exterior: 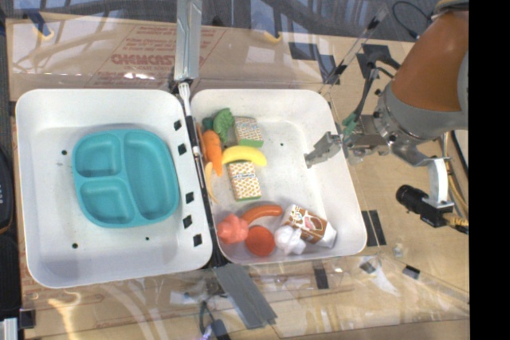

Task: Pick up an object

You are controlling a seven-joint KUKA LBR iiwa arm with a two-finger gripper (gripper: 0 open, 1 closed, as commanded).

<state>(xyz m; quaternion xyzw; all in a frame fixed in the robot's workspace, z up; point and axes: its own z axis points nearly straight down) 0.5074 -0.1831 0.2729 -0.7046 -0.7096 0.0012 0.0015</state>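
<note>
Reaching from the right, gripper (323,149) hovers over right bin (339,171).

Faint mirrored red lettering on cardboard sheet (131,52), unreadable

left of the gripper (319,151), a yellow banana (242,156), an orange carrot (211,149) and green broccoli (222,123) are showing bright against the white bin (339,171). below-left of it, a red tomato (260,240) and a brown-and-white carton (308,224) are lying. far left, a teal tray (125,176) is sitting.
</note>
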